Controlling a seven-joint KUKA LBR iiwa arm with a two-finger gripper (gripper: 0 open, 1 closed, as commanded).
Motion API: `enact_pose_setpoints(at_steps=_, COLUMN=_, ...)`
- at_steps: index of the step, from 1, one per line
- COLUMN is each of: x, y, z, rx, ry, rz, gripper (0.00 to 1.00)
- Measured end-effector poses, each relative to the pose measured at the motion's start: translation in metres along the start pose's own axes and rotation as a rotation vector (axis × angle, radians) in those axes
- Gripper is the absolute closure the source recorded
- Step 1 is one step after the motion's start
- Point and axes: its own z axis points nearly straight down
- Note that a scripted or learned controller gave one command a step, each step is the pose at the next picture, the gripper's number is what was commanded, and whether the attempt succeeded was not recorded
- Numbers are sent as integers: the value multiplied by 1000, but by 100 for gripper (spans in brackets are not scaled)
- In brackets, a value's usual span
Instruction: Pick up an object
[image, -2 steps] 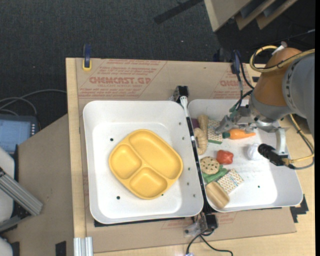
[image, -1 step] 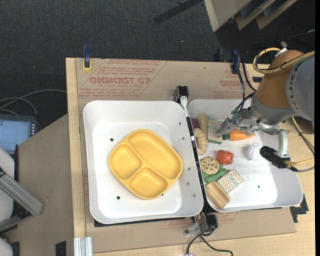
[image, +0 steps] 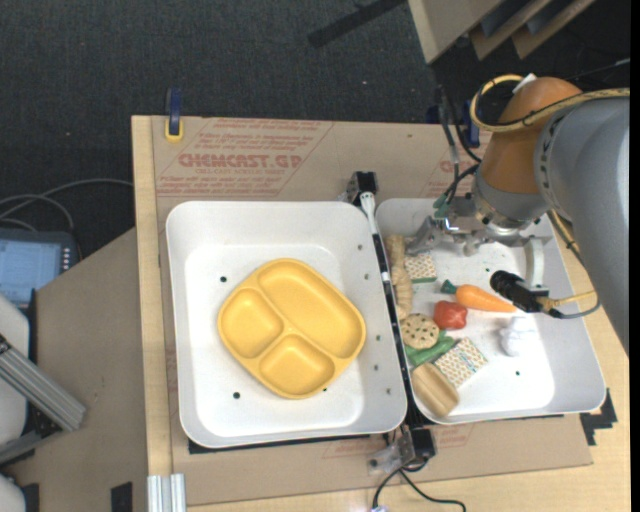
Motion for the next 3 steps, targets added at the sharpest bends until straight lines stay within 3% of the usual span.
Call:
enact_pose_setpoints(at_steps=1, x=-12, y=-48, z=-1, rx=2, ry=7, rz=6, gripper=0)
enact_pose_setpoints(at_steps=3, x=-5, y=-163, z=-1, rx=1, ry=5, rz=5, gripper=0)
